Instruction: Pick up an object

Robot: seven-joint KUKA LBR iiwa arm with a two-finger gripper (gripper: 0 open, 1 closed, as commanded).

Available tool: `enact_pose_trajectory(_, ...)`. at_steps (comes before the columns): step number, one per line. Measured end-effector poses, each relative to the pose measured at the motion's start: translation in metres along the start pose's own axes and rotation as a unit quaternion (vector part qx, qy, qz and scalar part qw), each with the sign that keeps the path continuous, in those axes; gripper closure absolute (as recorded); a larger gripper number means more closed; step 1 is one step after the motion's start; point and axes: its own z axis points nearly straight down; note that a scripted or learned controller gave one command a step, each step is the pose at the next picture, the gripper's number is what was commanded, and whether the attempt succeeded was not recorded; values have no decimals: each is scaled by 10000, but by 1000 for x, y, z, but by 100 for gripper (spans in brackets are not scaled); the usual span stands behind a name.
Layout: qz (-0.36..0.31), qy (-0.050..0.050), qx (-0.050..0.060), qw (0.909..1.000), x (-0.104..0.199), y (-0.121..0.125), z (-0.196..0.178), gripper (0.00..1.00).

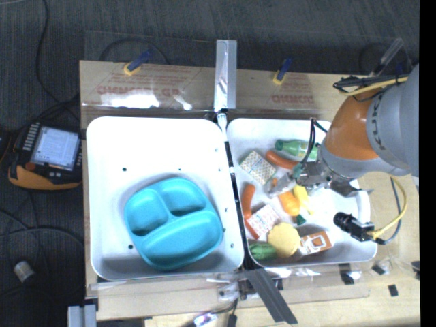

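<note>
The right bin (354,254) holds several small items: a green bottle (291,146), an orange carrot-like piece (280,159), a checkered packet (256,166), a yellow-orange item (293,201), a yellow ball (283,238), a red-and-white box (263,219), a green piece (263,252) and an orange stick (248,197). My gripper (304,178) hangs low over the middle of this bin, just above the yellow-orange item and right of the checkered packet. The wrist hides what lies beneath it.
The left bin (109,142) holds a blue divided tray (174,220). A clear plastic sheet with clips lies behind the bins. A handheld device (48,152) lies on the floor at the left. Cables trail from the arm at the right.
</note>
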Motion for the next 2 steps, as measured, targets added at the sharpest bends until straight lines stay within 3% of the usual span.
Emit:
enact_pose_trajectory(1, -3, 22, 15, 10000, 1, 0, -8, 100)
enact_pose_trajectory(2, -344, -19, -66, 9994, -57, -56, -48, 100)
